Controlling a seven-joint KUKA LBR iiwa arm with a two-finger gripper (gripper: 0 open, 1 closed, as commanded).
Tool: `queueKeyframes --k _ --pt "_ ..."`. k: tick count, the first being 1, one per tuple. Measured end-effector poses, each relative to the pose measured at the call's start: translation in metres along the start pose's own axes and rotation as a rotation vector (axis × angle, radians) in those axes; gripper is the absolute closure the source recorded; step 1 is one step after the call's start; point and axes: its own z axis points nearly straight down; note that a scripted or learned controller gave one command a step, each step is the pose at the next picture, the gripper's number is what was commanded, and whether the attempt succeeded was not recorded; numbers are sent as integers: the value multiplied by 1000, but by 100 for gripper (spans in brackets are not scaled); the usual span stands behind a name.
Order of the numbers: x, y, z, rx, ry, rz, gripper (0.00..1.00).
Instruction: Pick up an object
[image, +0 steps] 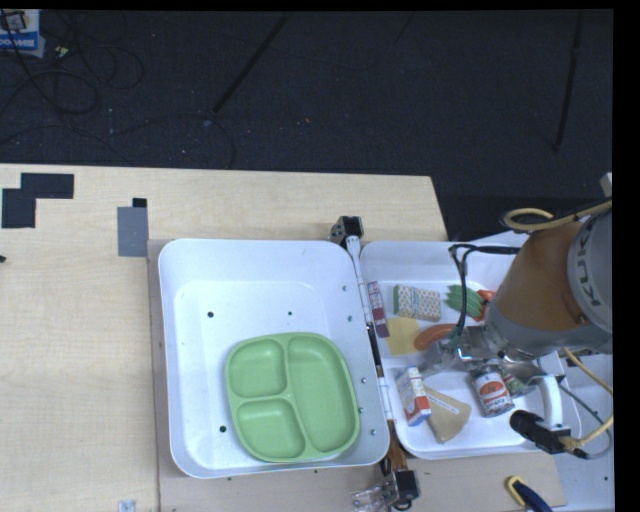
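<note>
The arm reaches in from the right over the right bin (420, 262), and my gripper (462, 352) hangs low near the bin's middle. Just to its left lies a red sausage-shaped piece (433, 336) beside a yellow block (402, 335). A small can with a red label (490, 392) stands right under the wrist. A tan wedge (447, 416) and a white tube with a red band (416, 394) lie toward the front of the bin. Nothing shows between the fingers.
A speckled green pack (417, 300) and a green vegetable piece (464, 298) lie at the back of the right bin. The left bin (190, 300) bears a green divided plate (291, 396). A metal clamp (348, 229) joins the bins at the back.
</note>
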Motion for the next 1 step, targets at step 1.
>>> queueKeyframes --k 1 --pt "17 114 1 1 -1 -2 0"
